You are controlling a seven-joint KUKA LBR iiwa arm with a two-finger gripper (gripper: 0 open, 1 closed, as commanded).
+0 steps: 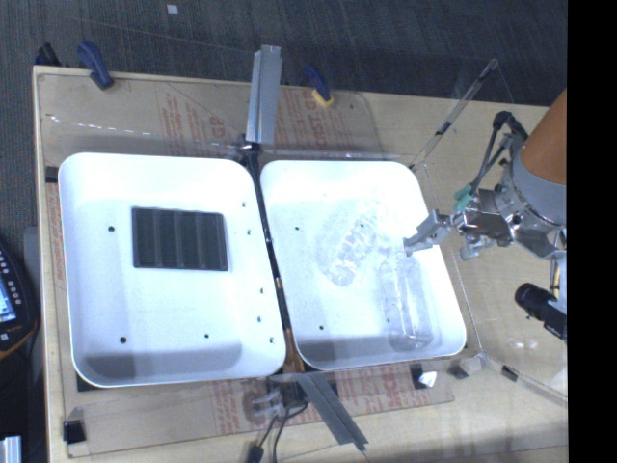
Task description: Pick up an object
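Over the right edge of the shallow white right-hand bin (439, 258) hangs the metal two-finger gripper (421, 238), carried by the grey arm with an orange band (540, 177) that reaches in from the right side of the scene. Its tip points left toward the bin's inside, and whether it is open or closed cannot be told from this slanted look down. Nothing shows between its tip parts. Inside that bin lie two see-through plastic things: a clear ridged plastic piece (349, 244) near the middle, and a clear plastic bottle-like tube (403, 302) lying lengthwise toward the near right corner, just below the gripper's tip. Both are faint against the white floor, so their exact outlines are hard to tell. To the left, the shallow white left-hand bin (87, 287) holds a dark grey ribbed rectangular slab (179, 238), lying flat toward its far half. Two blue clamps (94, 64) sit on the bench's far edge.
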